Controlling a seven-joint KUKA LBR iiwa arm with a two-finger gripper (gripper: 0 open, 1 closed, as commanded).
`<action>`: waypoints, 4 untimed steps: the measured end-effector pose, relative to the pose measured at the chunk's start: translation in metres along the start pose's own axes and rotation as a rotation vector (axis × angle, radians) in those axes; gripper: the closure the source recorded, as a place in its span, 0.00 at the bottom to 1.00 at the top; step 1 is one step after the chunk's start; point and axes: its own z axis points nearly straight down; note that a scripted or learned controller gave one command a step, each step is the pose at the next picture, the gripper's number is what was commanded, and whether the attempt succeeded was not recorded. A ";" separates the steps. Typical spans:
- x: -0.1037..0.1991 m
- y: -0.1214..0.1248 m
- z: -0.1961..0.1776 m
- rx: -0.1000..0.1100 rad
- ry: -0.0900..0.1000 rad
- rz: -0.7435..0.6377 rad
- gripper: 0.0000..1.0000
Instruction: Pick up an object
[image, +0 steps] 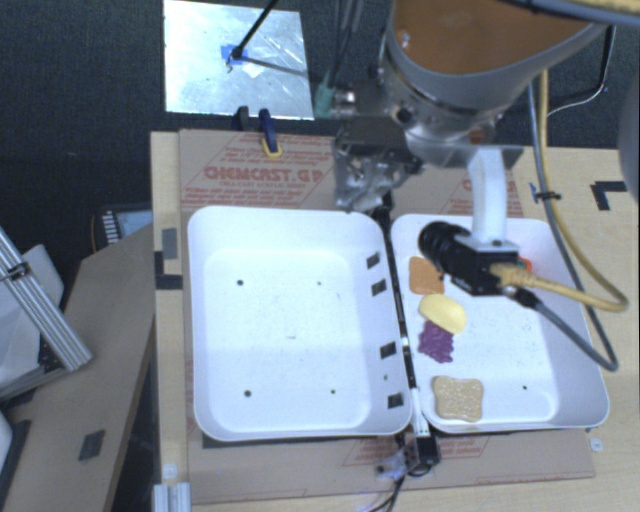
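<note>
Along the left side of the right shallow white plastic bin (575, 385), seen from above at a slant, four small food-shaped pieces lie in a column: a flat orange cracker-like piece (425, 275), a rounded yellow lemon-like piece (445, 314), a knobbly purple grape-like cluster (436, 343) and a flat tan bread-slice piece (458, 398). All look light and fairly stiff. The two flat ones lie low and offer little height to pinch. The yellow one may be smooth and could slip or roll. The purple cluster, bumpy and raised, seems the easiest hold, taken across its narrower width. The metal gripper (375, 200) hangs over the far rim where the two bins meet, apart from every piece. Nothing shows in its grasp, and I cannot tell how wide it stands.
</note>
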 end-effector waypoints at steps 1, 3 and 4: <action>0.028 0.045 0.004 0.003 -0.004 0.001 1.00; 0.027 0.044 0.003 0.003 -0.003 0.002 0.00; 0.027 0.044 0.003 0.003 -0.003 0.002 0.00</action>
